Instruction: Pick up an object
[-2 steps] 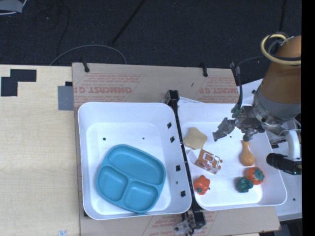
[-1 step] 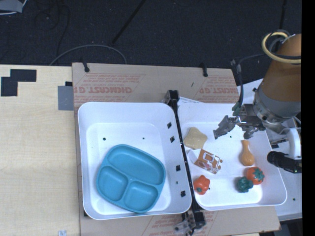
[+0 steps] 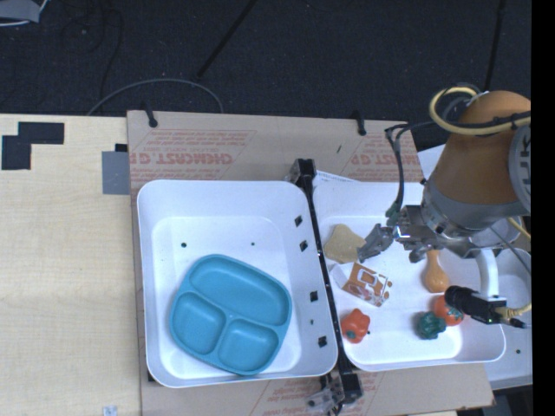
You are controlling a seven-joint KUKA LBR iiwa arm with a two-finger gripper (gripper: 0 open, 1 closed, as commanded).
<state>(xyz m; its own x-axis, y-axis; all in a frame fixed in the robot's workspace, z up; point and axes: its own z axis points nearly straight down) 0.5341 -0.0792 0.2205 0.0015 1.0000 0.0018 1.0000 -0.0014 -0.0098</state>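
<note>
Camera view, looking down at a slant on my two bins: I reach in from the right, my grey arm with its orange band over the right bin's (image 3: 486,354) far right part, and my gripper (image 3: 375,243) hangs low near that bin's left wall, toward its far edge. Its dark fingertips sit right at the edge of a tan, floppy-looking piece (image 3: 341,243) lying against the left wall. Whether my fingers are spread or closed I cannot tell from here, and I see nothing caught between them.

Near the bin's middle lies a small clear packet with orange print (image 3: 368,284), just below my gripper. A red-orange toy (image 3: 355,325) sits close to the near left corner. Toward the near right lie a green lump (image 3: 428,325) and a red piece (image 3: 451,311), touching or nearly so, with an orange pear-like shape (image 3: 434,273) beyond them, partly hidden by my wrist.

In the left bin (image 3: 156,232) a blue divided plate (image 3: 230,313) rests toward the near edge.

As I judge it, nothing is lifted yet: every object lies on the bin floor. Left to do: close on one, likely the tan piece, and raise it clear.
</note>
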